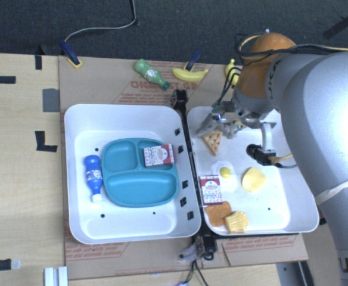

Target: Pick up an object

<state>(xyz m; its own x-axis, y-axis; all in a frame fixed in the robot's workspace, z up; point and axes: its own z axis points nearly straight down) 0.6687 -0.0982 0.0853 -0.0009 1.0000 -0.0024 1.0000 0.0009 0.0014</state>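
A dark carpet runs along the top of the frame, and below it a cardboard-covered bench (25, 159) carries two shallow white bins side by side. The left bin (78, 219) holds a blue divided tray (129, 186) with a small red-and-white carton (158, 155) on it and a blue bottle (93, 176) lying beside the tray. The right bin (281, 210) is the busy one, and near its upper left corner lies a toy pizza slice (212, 142), the piece nearest the tool. It looks like light, hard plastic, flat and wedge-shaped, probably a bit slick; I'd pinch it across the wide crust end rather than the narrow tip. The grey arm (317, 118) sweeps in from the right with its orange band high, the wrist bent down, and the gripper (217, 123) hangs just above the slice, fingers spread apart with nothing between them.
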